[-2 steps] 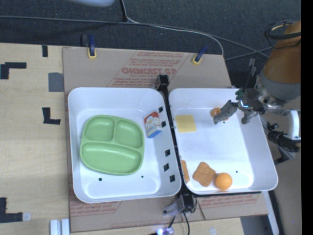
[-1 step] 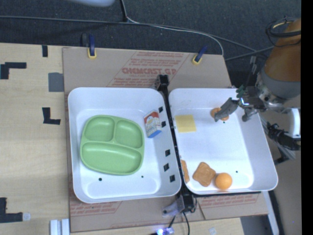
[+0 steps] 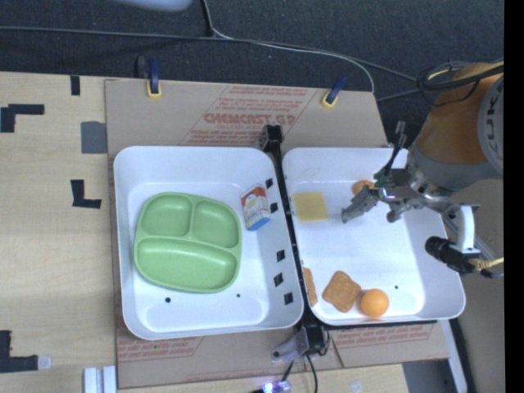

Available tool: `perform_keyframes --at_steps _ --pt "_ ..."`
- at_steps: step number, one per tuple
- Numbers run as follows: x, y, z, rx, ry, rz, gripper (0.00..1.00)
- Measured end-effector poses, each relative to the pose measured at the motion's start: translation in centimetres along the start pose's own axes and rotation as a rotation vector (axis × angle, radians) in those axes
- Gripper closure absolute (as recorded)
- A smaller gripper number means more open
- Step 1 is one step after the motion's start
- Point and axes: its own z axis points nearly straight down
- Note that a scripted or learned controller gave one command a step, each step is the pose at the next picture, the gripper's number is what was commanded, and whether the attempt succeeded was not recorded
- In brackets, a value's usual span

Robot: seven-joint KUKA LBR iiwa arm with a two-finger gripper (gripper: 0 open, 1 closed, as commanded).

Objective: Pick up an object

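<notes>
My gripper (image 3: 377, 211) hangs over the upper middle of the right bin (image 3: 409, 256), open, with its dark fingers (image 3: 354, 210) spread apart and only white bin floor between them. A small orange item (image 3: 361, 187) lies just behind the left finger, partly hidden by the wrist. To the left of the gripper a flat yellow square (image 3: 310, 206) lies on the floor of the bin. Near the bin's front wall sit a brown biscuit-like piece (image 3: 341, 291), an orange ball (image 3: 374, 303) and a thin brown piece (image 3: 309, 285) against the left wall.
The left bin (image 3: 131, 301) holds a green divided plate (image 3: 188, 242) and a small red, white and blue carton (image 3: 255, 208) by its right wall. A black clamp strip (image 3: 282, 219) runs between the bins. The arm's orange band (image 3: 454, 117) stands over the right bin's far right corner.
</notes>
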Motion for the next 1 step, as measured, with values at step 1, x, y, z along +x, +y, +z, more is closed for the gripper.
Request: perform_keyframes --at_steps 1 --pt "0.06 -0.01 4.11 -0.004 -0.001 0.000 0.00"
